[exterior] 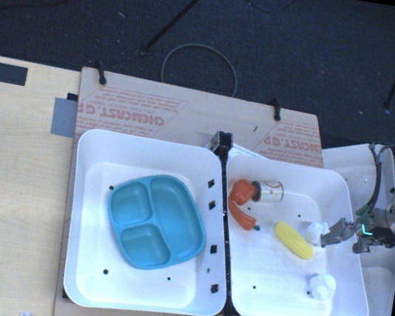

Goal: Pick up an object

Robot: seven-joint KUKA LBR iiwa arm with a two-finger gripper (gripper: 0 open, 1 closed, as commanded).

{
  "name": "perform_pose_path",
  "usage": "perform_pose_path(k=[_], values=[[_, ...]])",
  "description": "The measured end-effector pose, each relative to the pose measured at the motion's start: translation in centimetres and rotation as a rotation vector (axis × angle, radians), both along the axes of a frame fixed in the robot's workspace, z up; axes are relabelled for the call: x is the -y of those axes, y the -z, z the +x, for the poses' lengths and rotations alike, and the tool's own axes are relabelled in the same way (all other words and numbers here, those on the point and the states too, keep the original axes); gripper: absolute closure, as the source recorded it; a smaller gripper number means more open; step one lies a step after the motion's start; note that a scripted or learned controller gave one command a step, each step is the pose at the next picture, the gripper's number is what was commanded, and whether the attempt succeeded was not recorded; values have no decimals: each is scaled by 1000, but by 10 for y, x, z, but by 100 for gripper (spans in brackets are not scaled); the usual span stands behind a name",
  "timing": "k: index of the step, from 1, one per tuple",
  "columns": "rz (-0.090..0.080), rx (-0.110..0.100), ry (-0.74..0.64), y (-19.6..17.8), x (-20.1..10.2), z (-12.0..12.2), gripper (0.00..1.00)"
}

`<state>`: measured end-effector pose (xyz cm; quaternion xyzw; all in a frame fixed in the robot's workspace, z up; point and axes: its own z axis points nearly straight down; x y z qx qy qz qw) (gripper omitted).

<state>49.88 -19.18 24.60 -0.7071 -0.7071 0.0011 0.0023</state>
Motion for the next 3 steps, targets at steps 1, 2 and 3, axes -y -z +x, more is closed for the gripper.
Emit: perform_pose_path(k=[1, 2, 3], values=[[0, 2, 0, -1, 0, 0, 0], [1, -4, -1, 63, 2, 1, 0], [2, -3, -1, 118, 1, -10, 0]])
